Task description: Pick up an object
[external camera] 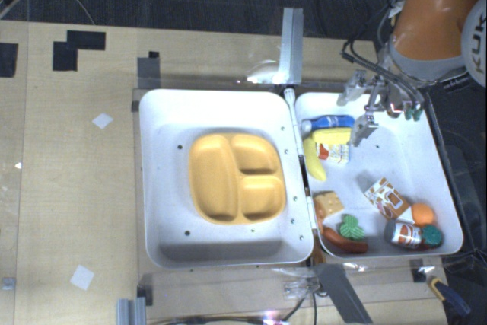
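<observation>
Clutter is the worry: the yellow pouch (332, 146) lies at the left wall of the right bin (445, 186), pressed between a blue packet (329, 122) above and a banana (313, 164) below. The end effector (364, 129) hovers just beside its right edge, one finger visible, and I cannot tell how wide it stands. Closing here, I judge, it may clip only the corner or drag the neighbours along.
</observation>
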Controlling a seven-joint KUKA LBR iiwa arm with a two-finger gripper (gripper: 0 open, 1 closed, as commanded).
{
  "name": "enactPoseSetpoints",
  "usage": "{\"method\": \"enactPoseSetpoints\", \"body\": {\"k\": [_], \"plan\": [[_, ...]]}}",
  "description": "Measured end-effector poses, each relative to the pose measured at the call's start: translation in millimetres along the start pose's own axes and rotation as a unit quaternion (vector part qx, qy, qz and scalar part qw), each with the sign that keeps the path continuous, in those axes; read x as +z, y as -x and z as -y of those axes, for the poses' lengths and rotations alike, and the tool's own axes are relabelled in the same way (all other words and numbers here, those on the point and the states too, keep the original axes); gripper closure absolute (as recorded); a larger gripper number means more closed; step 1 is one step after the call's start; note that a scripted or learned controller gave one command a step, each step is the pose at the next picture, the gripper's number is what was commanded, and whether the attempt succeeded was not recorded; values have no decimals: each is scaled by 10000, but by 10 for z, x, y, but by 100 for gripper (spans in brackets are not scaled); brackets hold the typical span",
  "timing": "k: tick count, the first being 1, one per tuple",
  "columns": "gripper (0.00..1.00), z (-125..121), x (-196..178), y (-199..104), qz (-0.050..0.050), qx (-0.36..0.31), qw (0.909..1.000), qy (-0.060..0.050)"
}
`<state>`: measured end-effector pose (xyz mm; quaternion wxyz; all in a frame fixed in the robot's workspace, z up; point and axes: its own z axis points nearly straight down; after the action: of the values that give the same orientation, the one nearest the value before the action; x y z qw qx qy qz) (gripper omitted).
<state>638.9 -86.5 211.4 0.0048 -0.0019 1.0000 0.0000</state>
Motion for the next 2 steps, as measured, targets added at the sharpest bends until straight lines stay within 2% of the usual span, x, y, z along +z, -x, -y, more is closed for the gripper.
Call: {"method": "enactPoseSetpoints", "body": {"k": [1,2], "plan": [[0,571,1020,296,-20,511,9987,-1],[0,44,1134,246,13,1048,9945,-29]]}}
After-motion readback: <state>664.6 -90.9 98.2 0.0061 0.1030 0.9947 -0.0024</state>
